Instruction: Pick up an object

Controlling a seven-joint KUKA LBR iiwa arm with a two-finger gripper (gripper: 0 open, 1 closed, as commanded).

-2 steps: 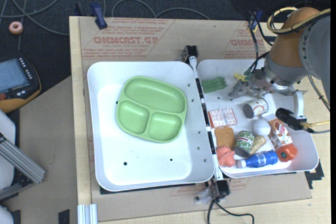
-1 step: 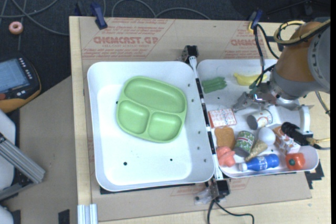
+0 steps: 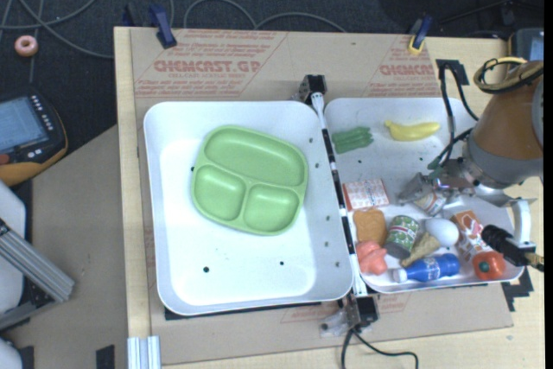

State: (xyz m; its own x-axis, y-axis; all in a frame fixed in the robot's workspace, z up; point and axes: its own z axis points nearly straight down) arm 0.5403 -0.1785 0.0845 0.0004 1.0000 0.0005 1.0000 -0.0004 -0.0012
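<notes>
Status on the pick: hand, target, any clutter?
Hand low in the right bin, over the toy pile; grip state unclear. Nothing seen held. Banana and green piece lie apart near the far wall. Green divided plate sits in the left bin.

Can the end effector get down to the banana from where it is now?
Probably yes. The banana lies alone near the right bin's far wall, with only the green piece beside it, and the end effector hangs just short of it.

Grey arm (image 3: 510, 153), orange band, black cables
</notes>
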